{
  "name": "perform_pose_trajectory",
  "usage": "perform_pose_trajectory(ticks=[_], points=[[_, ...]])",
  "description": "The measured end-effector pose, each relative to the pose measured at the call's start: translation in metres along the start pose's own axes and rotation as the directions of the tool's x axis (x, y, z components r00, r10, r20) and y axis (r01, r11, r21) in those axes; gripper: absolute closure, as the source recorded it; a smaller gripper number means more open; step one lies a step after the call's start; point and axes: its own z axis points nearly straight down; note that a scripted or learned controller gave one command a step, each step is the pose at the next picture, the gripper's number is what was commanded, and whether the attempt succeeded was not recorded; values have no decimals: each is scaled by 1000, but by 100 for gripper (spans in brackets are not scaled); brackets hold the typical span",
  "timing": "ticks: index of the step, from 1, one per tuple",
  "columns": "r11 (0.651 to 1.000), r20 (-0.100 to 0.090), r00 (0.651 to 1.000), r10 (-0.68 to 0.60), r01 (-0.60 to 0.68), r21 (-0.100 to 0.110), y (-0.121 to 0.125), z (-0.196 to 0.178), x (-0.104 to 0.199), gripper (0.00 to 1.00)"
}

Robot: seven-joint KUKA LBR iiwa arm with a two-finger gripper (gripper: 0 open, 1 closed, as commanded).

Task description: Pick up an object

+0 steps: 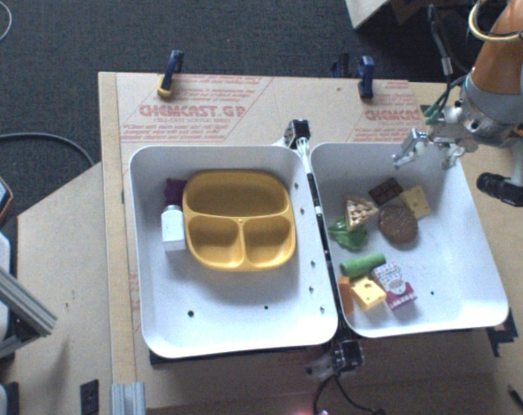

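Observation:
My gripper [430, 148] hangs over the far rim of the right bin [477, 258], its two fingers spread open with nothing between them. Below it in that bin lie a brown square [385, 190], a yellow cheese slice [416, 201], a pizza wedge [359, 211] and a round brown patty [398, 224]. Nearer the front are a green leafy piece [347, 234], a green cucumber [362, 264], a yellow block [367, 293] and a red and white carton [398, 286]. The gripper touches none of them.
The left bin [149, 301] holds a yellow divided plate [239, 219], a small white bottle [173, 228] and a dark purple item [175, 188] along its left wall. The bins meet at a central divider [317, 223]. Two clamps [170, 69] stand at the bench's far edge.

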Motion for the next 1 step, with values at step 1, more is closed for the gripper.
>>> perform_pose_trajectory(ticks=[1], points=[[1000,3,1000,-3,3,-16,3,-10,0,0]])
